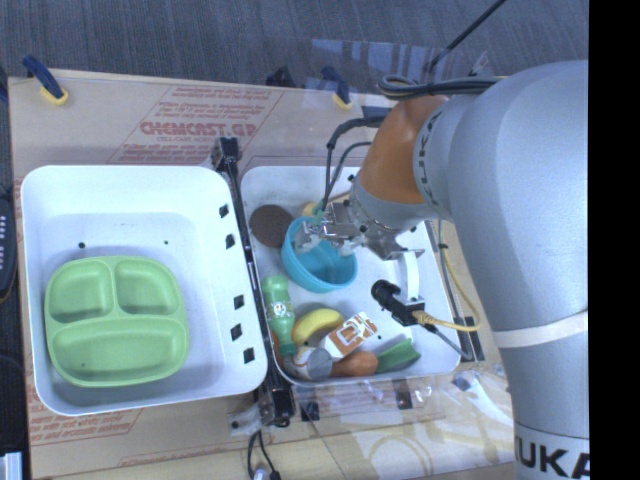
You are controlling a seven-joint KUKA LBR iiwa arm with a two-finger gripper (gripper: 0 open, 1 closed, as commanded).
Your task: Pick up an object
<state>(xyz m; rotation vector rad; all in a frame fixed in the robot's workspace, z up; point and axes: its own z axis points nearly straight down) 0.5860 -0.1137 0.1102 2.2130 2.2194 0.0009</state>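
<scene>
The jaws [325,230] hang over the blue bowl [318,263] in the right bin [440,368]; whether they are open or closed I cannot tell. A brown disc [269,225] lies at the bowl's left. Banana [316,323], carrot [352,365] and green bottle [277,306] crowd the bin's near edge. A green tray [116,320] sits in the left bin [120,193].

Left bin [40,198], frame left: one green divided plate [117,318], lying flat in its lower half. Right bin [425,363], frame centre: blue bowl [315,265], brown disc [270,225] just upper left of it. A banana [316,322], green bottle [277,303] and orange carrot-like item [352,365] cluster along the lower edge. The gripper [328,230] sits over the bowl's upper rim; finger state indiscernible. The grey arm [500,198] occupies frame right.
</scene>
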